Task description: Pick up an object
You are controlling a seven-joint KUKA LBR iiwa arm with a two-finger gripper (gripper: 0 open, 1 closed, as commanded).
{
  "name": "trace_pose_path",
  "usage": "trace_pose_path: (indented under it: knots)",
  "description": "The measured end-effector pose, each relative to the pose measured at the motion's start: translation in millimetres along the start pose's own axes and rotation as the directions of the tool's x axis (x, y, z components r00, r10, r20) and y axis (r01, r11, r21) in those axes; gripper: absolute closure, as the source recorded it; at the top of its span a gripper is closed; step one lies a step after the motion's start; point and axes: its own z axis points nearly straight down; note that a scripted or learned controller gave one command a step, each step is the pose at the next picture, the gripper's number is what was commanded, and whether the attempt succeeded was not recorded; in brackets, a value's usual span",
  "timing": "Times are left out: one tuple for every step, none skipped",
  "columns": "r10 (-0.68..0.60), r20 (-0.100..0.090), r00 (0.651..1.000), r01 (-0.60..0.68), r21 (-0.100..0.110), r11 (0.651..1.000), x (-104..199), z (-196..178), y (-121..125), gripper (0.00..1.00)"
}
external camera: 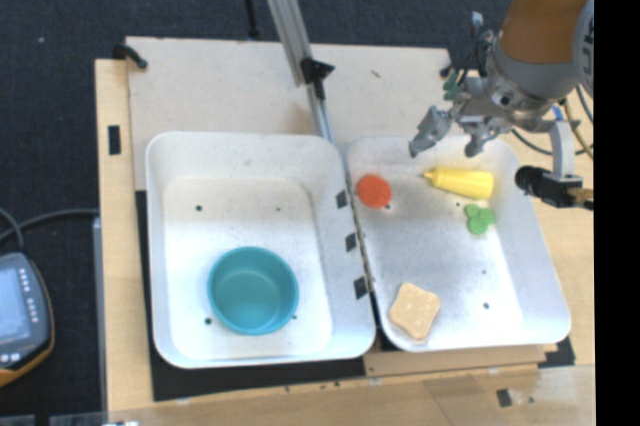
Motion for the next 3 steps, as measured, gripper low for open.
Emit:
trace_pose_path:
  knots:
    - [0.0, 0.0, 1.0, 0.0, 0.0, 1.0, 0.0, 0.0, 0.0, 0.0]
    - [0.003, 0.002, 1.0, -0.003, 0.005, 1.0, 4.3, 44.1, 0.2, 0.0]
    - [0.004, 0.002, 1.0, -0.004, 0.003, 1.0, 6.3, 85.4, 2.0, 0.0]
